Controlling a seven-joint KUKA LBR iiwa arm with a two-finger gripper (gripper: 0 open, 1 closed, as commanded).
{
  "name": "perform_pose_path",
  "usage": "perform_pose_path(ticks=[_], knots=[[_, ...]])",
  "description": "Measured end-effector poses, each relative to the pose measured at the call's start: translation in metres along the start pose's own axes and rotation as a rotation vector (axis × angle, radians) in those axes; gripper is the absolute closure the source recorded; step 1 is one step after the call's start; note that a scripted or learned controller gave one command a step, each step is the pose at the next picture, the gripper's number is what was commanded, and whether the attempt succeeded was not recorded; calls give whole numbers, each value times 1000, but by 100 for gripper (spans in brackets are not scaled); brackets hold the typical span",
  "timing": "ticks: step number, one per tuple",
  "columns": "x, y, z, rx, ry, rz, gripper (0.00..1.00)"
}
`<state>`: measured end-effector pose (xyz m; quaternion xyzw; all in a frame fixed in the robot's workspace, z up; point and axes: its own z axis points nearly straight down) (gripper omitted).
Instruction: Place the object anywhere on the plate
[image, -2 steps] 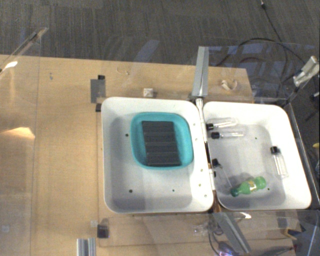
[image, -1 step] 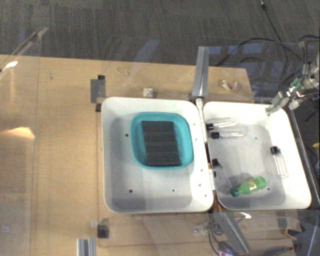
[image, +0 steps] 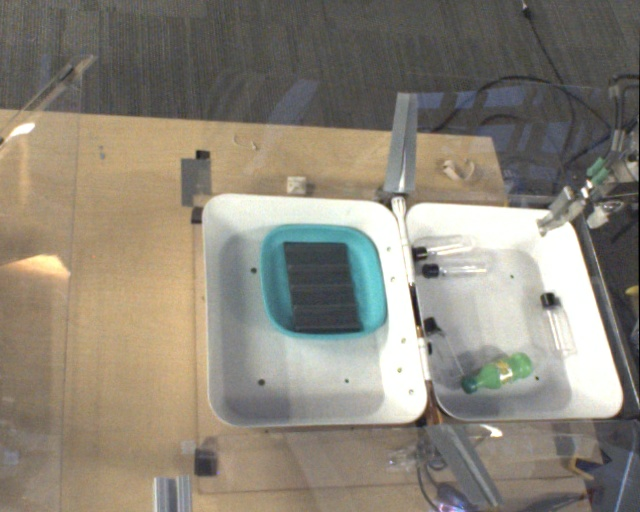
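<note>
Dark ridged slab (image: 320, 287): it is lying flat on the teal plate (image: 372, 290), filling most of its well.
Slab's axis: its long side is running from the left bin's far edge toward its near edge, leaning slightly, with the ridges crossing it from side to side.
Plate: it is sitting in the far half of the left bin (image: 300, 400).
Green bottle (image: 495, 373): it is lying on its side by the near edge of the right bin (image: 590, 330), its long axis roughly following that edge.
Clear tubes (image: 452, 256): they are lying near the right bin's far left corner and are blending into the white floor, so they are hard to make out.
Gripper (image: 572, 207): it is hanging over the right bin's far right corner among cables, partly cut off; whether it is open or closed cannot be told, and nothing is showing in it.
</note>
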<state>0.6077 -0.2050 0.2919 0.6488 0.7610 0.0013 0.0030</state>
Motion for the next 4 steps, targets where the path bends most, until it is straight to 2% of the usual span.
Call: perform_pose_path(ticks=[1,2,3,4], knots=[[-3,25,-18,0,0,94,0],[-2,12,-37,0,0,173,0],[-1,24,3,4,0,208,0],[-6,62,-117,1,0,258,0]])
